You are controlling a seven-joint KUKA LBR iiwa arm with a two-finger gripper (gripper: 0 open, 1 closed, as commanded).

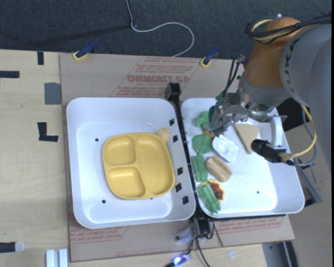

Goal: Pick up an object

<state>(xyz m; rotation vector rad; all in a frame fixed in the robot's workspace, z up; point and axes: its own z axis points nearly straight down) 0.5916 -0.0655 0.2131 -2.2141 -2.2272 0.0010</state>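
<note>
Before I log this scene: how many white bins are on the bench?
2: the left bin holds a yellow tray; the right bin holds the small items, under the gripper.

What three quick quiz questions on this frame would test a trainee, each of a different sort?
1. True or false: the yellow tray lies in the left bin.
2. Which bin is the gripper over? A) left B) right
3. Fill in: the bread roll lies just below the ___ crumpled item.

Key: 1 true; 2 B; 3 white.
</note>
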